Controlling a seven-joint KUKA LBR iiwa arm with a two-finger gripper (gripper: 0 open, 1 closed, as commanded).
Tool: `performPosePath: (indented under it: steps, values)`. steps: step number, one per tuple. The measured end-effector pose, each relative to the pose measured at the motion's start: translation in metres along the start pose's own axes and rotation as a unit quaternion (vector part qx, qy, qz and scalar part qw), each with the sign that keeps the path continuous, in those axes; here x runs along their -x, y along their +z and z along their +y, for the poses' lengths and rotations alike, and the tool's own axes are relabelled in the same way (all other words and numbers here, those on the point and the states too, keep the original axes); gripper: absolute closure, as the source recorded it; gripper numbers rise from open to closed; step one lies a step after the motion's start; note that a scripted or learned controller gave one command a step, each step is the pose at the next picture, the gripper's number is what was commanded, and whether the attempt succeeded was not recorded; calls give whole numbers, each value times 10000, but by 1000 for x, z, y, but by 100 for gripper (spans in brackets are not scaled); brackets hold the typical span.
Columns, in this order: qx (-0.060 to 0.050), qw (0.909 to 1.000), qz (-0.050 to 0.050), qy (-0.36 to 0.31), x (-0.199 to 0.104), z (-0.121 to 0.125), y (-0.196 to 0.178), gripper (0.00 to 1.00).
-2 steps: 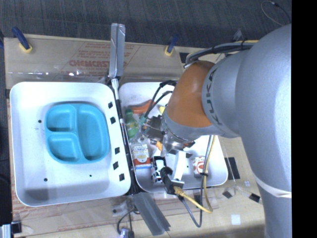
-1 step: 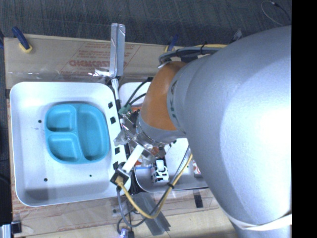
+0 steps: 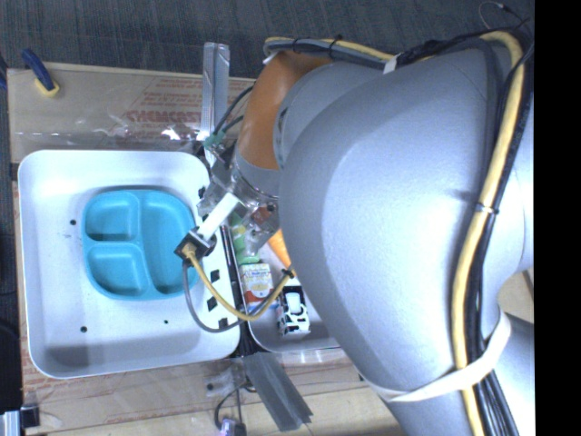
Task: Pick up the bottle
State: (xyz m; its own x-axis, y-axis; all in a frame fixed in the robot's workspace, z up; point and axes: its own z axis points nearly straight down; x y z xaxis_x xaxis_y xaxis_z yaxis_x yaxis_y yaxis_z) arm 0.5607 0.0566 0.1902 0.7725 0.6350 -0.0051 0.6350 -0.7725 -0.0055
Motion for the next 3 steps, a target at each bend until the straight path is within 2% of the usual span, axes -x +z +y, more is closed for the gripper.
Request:
performPosePath:
  steps: [1,2,3]
  values:
    - [-16,9994,37,330,16,-59,54,0]
    - [5,9899,-5,1416,-35,-44,100,0]
    - [-2,9781,-91,2078,-123,-66,75,0]
